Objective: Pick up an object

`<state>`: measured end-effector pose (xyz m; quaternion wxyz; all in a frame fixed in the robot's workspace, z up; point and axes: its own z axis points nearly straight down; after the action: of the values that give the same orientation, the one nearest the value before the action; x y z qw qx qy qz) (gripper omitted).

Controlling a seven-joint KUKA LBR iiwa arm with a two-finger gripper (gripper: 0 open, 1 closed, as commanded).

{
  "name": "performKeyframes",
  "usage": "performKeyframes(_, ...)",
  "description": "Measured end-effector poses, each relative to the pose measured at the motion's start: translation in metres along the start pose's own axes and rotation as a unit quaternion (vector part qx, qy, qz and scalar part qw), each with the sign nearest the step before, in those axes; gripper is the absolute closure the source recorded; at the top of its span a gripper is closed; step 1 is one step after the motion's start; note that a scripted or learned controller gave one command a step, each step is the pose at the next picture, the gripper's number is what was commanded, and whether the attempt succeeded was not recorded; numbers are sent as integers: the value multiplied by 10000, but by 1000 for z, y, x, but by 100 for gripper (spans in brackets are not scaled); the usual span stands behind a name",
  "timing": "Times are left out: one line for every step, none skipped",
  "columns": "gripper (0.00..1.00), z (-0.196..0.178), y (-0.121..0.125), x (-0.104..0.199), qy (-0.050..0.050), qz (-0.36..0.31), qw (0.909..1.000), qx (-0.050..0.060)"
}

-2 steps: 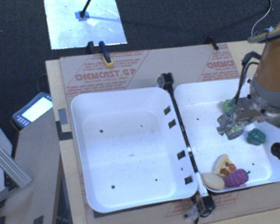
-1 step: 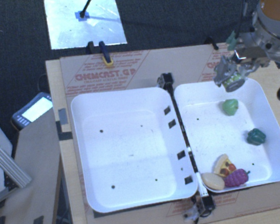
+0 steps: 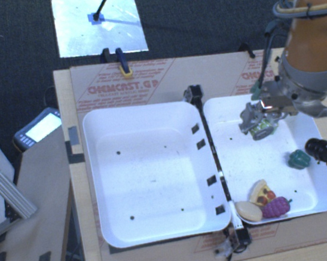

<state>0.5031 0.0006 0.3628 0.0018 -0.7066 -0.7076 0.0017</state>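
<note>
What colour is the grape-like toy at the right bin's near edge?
Purple-magenta grape toy, seen in the camera view.

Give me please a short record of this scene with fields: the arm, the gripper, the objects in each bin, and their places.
arm: grey KUKA arm with orange band, reaching in from the right
gripper: two-finger gripper, over the upper part of the right bin
right bin: shallow white bin
green object: small dark green toy, near the right wall
near-edge group: yellow pizza-slice toy, beige oval toy, purple grape toy, close together
left bin: shallow white bin
</note>
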Motion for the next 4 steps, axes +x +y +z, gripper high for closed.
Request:
performKeyframes(100, 66, -16, 33, 4, -27, 10000, 1)
performKeyframes(100, -10, 0, 70, 11, -33, 10000, -76)
performKeyframes(100, -133, 5, 95, 20, -27, 9999, -109)
performKeyframes(100, -141, -18, -3, -8, 48, 10000, -48)
